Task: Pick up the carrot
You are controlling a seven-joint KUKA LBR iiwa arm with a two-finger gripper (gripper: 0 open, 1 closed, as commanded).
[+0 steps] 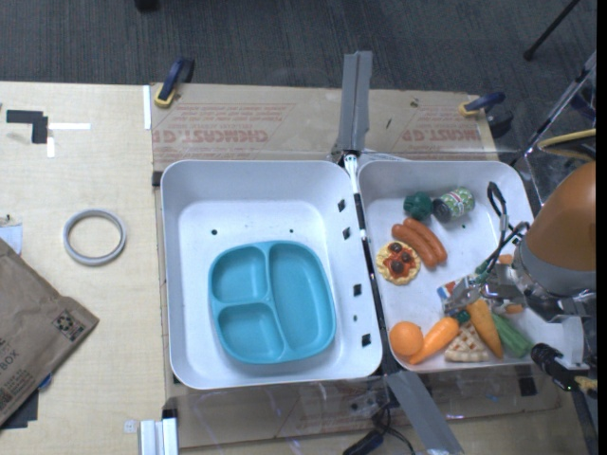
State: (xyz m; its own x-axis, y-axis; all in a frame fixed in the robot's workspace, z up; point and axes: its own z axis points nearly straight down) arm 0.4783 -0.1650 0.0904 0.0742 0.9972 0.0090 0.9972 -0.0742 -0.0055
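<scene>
Carrot (437, 337): 1 item, right bin, lying just below-left of the gripper (467, 295), long axis slanting up-right toward it; finger spacing cannot be told, nothing visibly clamped.

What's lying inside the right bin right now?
The right bin holds a can, a green piece, two sausages, a mini pizza, an orange, two carrots, a waffle. The arm covers its right side.
</scene>
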